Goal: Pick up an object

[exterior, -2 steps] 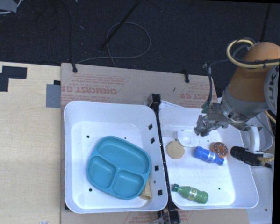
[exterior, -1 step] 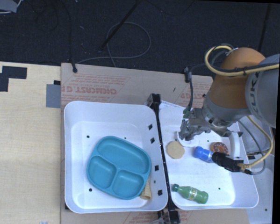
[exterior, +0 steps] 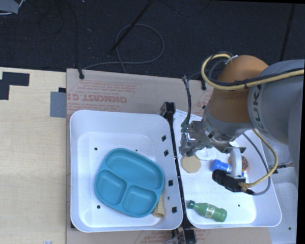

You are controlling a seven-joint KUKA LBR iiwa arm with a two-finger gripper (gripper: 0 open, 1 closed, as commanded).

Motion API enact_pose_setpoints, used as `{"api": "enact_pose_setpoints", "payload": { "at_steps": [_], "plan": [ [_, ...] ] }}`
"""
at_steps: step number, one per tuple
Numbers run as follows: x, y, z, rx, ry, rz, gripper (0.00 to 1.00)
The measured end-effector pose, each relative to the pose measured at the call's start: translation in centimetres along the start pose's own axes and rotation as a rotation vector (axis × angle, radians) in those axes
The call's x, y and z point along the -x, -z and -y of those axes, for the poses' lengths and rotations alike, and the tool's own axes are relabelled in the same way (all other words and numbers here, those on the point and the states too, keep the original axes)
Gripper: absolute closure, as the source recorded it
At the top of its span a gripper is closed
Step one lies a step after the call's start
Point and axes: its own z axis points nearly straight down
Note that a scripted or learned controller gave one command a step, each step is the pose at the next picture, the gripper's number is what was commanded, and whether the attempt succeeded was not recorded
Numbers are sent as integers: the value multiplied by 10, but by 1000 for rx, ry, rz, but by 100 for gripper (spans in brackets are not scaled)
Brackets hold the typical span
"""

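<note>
Pincer [exterior: 190, 143] hovers over the right bin's [exterior: 270, 214] left wall, above a tan disc [exterior: 191, 164]; its grip I cannot tell. The disc looks light, flat, stiff; pinching across its rim seems best.

Plastic, board and metal, mostly smooth

The two white bins [exterior: 80, 140] look like smooth plastic with a soft sheen; the blue divided plate [exterior: 129, 181] is matt plastic; the green bottle [exterior: 208, 210] is glossy plastic, shining along its side; the tan round disc [exterior: 191, 164] has a dull, matt face; the brown sheet [exterior: 118, 91] under the bins looks like printed cardboard; the table [exterior: 23, 153] shows a pale, matt wood-like surface; the arm [exterior: 276, 105] has smooth grey casing and a glossy orange band [exterior: 238, 93]; the gripper [exterior: 192, 141] looks like bare metal.
</note>
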Motion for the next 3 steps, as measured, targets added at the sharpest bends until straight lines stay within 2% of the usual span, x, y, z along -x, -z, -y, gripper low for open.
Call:
{"api": "enact_pose_setpoints", "payload": {
  "at_steps": [1, 2, 3],
  "plan": [
    [-51, 13, 15, 0, 1, 0, 100],
    [-102, 2, 31, -2, 1, 1, 100],
    [-100, 2, 31, 0, -2, 3, 0]
  ]
}}
